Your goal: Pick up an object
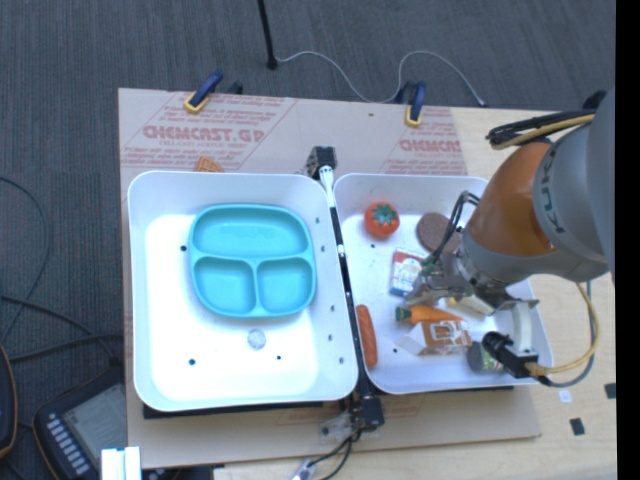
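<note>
Several small items lie in the right white bin, and the one nearest my tool is the orange toy carrot with a green top, lying on its side near the middle of that bin, just under the wrist. I judge it to be light, hard plastic, smooth and tapered, so it may squirt out of a pinch near the tip; I would take it across the thick part close to the green end, fingers square to its long axis. Touching it on the near side is a flat brown printed packet, probably thin and floppy, which could get caught up in the same grasp. Above the carrot lies a small red-and-white carton, light and boxy, easy to grip across its short sides. Further up sit a round red toy tomato, likely to roll away from a glancing touch, and a dark brown flat disc, too low to pinch easily. A long reddish toy sausage rests against the bin's left wall, awkward to reach. The gripper hangs low over the carrot and the carton, but the wrist hides its tips, so I cannot tell whether the claw is spread or closed, nor whether it has anything. The left white bin holds a light blue three-compartment plastic tray
</note>
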Available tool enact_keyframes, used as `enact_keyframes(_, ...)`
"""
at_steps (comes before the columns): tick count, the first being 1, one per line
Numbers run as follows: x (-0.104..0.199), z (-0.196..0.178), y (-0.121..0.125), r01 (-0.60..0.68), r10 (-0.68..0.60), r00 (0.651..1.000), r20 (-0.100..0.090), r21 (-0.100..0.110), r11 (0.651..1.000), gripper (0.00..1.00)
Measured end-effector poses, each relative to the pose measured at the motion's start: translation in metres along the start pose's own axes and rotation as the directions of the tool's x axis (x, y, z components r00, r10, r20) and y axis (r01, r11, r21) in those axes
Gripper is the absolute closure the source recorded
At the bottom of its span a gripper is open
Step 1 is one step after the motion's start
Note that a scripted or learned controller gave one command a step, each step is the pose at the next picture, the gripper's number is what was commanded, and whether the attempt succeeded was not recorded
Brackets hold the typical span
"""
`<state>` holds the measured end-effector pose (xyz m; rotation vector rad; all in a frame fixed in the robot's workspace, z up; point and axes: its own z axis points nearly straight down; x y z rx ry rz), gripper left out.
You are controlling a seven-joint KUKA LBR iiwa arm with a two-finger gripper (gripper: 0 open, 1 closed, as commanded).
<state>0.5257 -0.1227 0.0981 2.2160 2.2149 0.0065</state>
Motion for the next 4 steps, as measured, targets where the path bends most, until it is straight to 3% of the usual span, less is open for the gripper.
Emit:
enact_keyframes(1,0.000,0.000,0.000,0.000,0.000,1.000,0.000,0.000,1.000,0.00)
enact_keyframes(2,0.000,-0.009,0.000,0.000,0.000,1.000,0.000,0.001,1.000,1.00)
enact_keyframes(3,0.000,-0.009,0.000,0.001,-0.001,1.000,0.000,0.001,1.000,0.00)
enact_keyframes(4,0.014,0.010,-0.036,0.000,0.000,1.000,0.003,-0.005,1.000,0.00)
